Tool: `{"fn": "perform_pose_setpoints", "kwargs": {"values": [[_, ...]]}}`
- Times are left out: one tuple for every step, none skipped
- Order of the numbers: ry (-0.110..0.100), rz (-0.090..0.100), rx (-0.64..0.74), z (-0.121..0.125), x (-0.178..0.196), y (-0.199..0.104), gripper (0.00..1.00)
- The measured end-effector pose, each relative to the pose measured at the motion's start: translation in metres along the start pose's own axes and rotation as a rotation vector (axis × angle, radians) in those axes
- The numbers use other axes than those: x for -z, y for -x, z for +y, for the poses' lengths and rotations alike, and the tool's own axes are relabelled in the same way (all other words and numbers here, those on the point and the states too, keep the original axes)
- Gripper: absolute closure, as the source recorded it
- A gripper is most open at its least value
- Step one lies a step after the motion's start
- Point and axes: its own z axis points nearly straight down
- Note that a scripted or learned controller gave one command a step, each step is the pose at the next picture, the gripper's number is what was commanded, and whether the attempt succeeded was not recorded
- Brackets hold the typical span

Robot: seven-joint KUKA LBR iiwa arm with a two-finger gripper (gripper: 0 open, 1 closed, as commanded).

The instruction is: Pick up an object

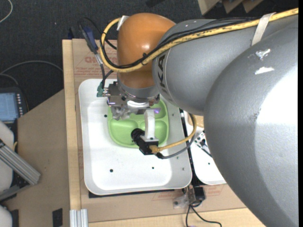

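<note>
Near the middle of the frame, the arm's orange wrist band (137,46) and the gripper (124,111) hang low over a light green divided tray (120,134). That tray lies in the upper half of the left white bin (128,174), and the gripper's body hides its top edge. A yellow cable (177,143) loops past the tray's right side. At the right of the frame, the right white bin (208,167) is mostly covered by the grey arm (236,89).

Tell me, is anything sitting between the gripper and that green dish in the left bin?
Nothing visible does. The gripper is already down at the green dish in the left bin, over its upper part; the wrist hides the actual contact.
</note>
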Motion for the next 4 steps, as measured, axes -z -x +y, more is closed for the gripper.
{"fn": "perform_pose_setpoints", "kwargs": {"values": [[0.005, -0.001, -0.010, -0.056, 0.030, 0.048, 1.00], [0.009, 0.001, -0.008, -0.054, 0.039, 0.046, 1.00], [0.015, 0.000, -0.008, 0.026, 0.027, 0.045, 1.00], [0.031, 0.004, -0.007, 0.038, 0.336, 0.082, 1.00]]}}
